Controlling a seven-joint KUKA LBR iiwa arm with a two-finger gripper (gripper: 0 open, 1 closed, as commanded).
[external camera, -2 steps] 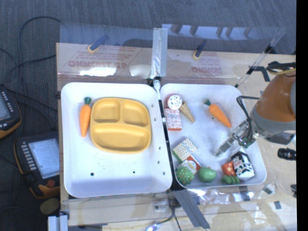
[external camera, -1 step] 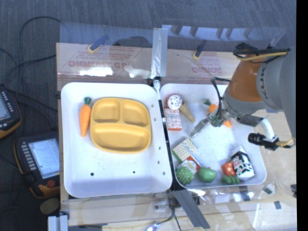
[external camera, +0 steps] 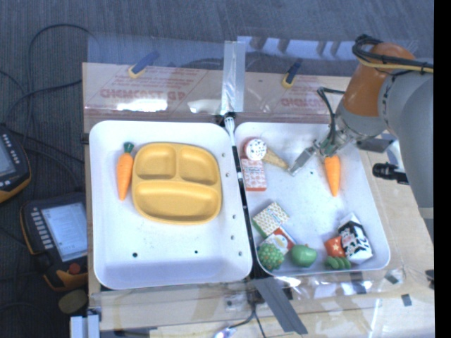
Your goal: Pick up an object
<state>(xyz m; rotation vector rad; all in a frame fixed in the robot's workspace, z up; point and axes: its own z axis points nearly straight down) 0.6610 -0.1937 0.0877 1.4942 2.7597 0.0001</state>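
Observation:
My gripper [external camera: 315,157] hangs low over the back of the right bin [external camera: 373,210], and it looks open. One grey finger [external camera: 303,160] slants down to the left. An orange toy carrot [external camera: 332,174] lies just right of it, its green top close under the wrist; I see nothing clamped between the fingers. A toy ice-cream cone [external camera: 263,153] and a red packet [external camera: 254,175] lie to the gripper's left.
Along the right bin's front lie a checked box [external camera: 270,217], a small carton [external camera: 279,241], green vegetables [external camera: 304,255], a red fruit [external camera: 334,246] and a cow-print milk carton [external camera: 355,239]. The left bin [external camera: 106,259] holds a yellow divided plate [external camera: 176,182] and a second carrot [external camera: 125,175].

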